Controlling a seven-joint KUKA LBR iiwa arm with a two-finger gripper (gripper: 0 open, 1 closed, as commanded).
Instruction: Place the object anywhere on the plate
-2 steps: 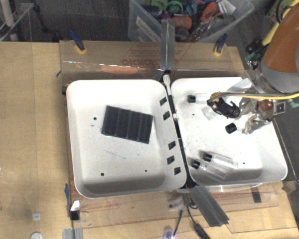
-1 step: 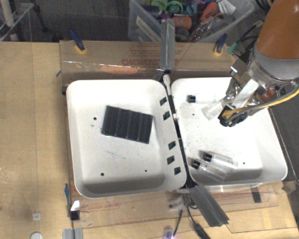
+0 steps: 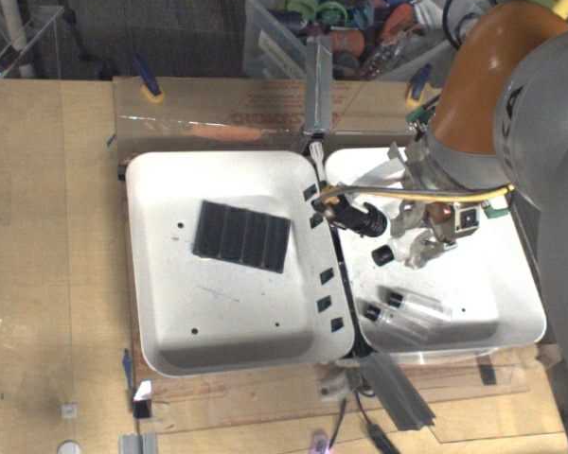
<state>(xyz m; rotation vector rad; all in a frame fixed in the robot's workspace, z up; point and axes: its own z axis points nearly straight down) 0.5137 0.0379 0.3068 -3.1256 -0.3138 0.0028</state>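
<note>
Spanning a wooden bench (image 3: 47,253), two white bins (image 3: 161,329) are seen; a dark ridged plate (image 3: 241,235) lies in the left one. A clear syringe-like object (image 3: 407,308) lies in the right bin below the gripper (image 3: 426,239), whose grip state cannot be told. A toy-filled crate (image 3: 360,17) is seen behind.

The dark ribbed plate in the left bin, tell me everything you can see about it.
The plate is a flat, dark, almost black rectangle with parallel ridges that split it into several strips. It looks like matte plastic or rubber. It lies flat on the floor of the left bin, in the upper middle part, turned slightly so its long side slopes down to the right. Nothing lies on it and nothing touches it except the bin floor. The gripper is away over the right bin.
</note>
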